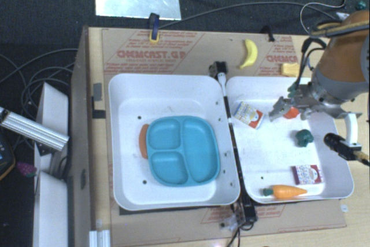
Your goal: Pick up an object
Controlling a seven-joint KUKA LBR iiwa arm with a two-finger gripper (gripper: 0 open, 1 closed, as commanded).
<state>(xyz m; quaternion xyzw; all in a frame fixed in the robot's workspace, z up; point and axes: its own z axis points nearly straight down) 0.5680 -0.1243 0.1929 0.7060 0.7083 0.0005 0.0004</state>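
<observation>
While the gripper hovers — grasp unclear — over an orange-red object, its long axis is hidden.

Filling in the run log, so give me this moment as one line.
arm: over right bin | gripper: above small red object, grasp unconfirmed | nearby: white carton, teal object | left bin: blue divided plate

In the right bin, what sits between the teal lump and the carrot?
In the camera view, a small red-and-white packet lies between the teal lump and the carrot.
</observation>
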